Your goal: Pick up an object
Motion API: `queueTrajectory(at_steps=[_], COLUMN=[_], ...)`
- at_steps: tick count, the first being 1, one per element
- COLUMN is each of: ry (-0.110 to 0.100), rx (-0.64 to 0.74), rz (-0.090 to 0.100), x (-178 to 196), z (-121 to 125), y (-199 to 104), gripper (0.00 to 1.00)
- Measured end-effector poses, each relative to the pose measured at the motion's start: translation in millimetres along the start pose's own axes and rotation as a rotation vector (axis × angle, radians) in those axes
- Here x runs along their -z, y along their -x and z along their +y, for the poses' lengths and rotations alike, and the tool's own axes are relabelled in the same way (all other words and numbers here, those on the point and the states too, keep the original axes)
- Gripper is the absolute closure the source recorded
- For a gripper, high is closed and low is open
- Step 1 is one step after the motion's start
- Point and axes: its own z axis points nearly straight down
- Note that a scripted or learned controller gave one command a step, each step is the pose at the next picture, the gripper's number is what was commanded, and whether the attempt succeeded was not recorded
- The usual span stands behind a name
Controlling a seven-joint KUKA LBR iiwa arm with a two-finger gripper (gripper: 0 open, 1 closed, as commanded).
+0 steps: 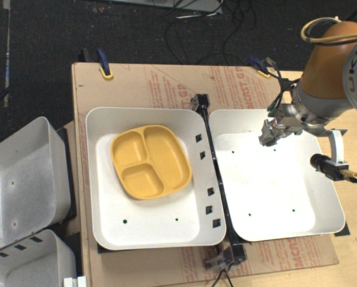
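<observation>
Arm comes in from the right, bent down, with the gripper (270, 135) low over the right bin (322, 220) near its back edge. Can't tell the claw's state. One yellow plate (150, 161) sits in the left bin (106, 220). Two bins total.

Grey arm (322, 103), orange band, yellow cable loop, metal tool (271, 134)

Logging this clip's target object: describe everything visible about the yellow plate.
The yellow plate is a rounded-square divided dish of what looks like matte plastic, with three compartments: one large, two smaller. It lies flat, right side up, turned at a slight angle, in the upper middle of the left bin. It rests on the bin floor, with nothing in it.
</observation>
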Motion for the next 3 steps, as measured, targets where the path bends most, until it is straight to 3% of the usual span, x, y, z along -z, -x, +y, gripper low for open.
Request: queueTrajectory(at_steps=[2, 3], ry=[0.000, -0.002], rx=[0.005, 0.005], rz=[0.001, 0.002], x=[3.7, 0.5], z=[27.0, 25.9], y=[-97.3, -143.5], gripper=[1.00, 1.00])
